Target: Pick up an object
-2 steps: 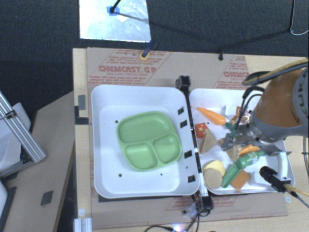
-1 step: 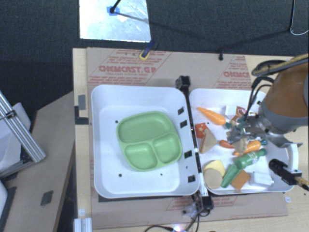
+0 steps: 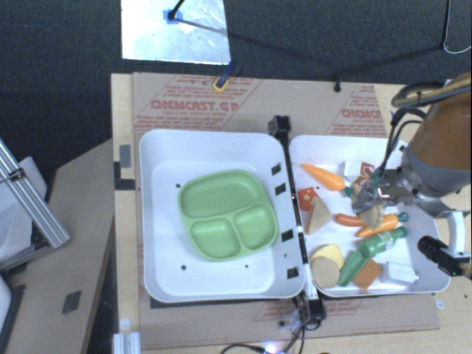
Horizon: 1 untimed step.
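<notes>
1. Camera view: hovering low over the right bin (image 3: 321, 147), with the gripper (image 3: 375, 194) sitting among the toy food near the bin's middle.
2. Lying close around it: a carrot (image 3: 323, 175) to the upper left, a sausage (image 3: 349, 219) just below, a small orange carrot (image 3: 380, 226) beside that, and a green bottle (image 3: 372, 247) further down.
3. Cannot tell whether the fingers are spread or pressed together; nothing clearly pinched between them.
4. Judging the step: settling on one piece, likely the sausage or the small orange carrot, both nearest.
5. Doing it well: centring over a single item, closing across its narrow side, avoiding neighbours touching it.
6. Sitting in the left bin (image 3: 158, 198): a green tray (image 3: 225, 214), well apart.
</notes>
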{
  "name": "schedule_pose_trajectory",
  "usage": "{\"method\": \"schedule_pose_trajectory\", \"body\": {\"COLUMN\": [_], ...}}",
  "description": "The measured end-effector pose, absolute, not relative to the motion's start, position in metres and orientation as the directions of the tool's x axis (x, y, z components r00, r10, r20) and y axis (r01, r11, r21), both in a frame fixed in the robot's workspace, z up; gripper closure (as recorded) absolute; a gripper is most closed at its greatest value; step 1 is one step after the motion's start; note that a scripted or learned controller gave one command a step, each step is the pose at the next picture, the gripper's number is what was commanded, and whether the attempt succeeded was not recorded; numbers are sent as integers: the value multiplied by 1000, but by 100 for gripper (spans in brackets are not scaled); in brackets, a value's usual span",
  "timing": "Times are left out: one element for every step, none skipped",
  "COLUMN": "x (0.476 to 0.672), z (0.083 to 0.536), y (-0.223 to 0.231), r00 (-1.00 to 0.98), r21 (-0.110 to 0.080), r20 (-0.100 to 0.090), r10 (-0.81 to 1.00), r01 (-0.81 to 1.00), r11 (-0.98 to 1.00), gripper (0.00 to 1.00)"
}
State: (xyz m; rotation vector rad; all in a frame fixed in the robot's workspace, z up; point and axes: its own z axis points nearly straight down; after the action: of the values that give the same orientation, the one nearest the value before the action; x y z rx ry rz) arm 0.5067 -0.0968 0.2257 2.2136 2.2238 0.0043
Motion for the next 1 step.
{"method": "schedule_pose_trajectory", "body": {"x": [535], "z": [223], "y": [-39], "r00": [-11], "r21": [3], "r20": [2], "r10": [1000], "r01": [1000], "r11": [11], "gripper": [100]}}
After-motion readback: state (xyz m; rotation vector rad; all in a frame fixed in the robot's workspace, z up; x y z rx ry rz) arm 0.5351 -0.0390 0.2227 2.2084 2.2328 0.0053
